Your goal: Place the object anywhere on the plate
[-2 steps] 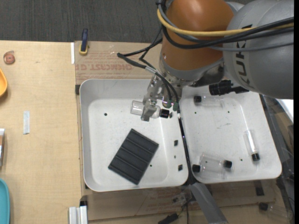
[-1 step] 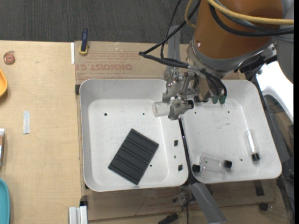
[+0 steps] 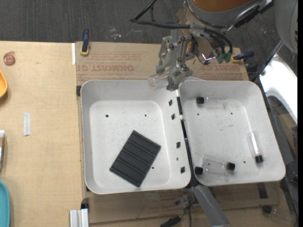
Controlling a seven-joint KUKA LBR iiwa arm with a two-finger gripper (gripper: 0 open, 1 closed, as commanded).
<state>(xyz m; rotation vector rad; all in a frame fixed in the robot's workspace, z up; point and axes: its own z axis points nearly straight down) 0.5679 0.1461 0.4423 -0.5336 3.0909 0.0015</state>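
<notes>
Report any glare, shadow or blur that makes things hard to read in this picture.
Camera view: bright glare washes out the white surface at the right edge; clear plastic tubes with black caps nearly vanish against the white right bin; the ribbed black rectangular plate reads sharply.

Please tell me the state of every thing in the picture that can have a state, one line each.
hand: above the far rim between the bins, a clear tube between its fingers.
dark ribbed plate: lying flat in the left bin, nothing on it.
three clear tubes with black caps: lying on their sides in the right bin.
</notes>
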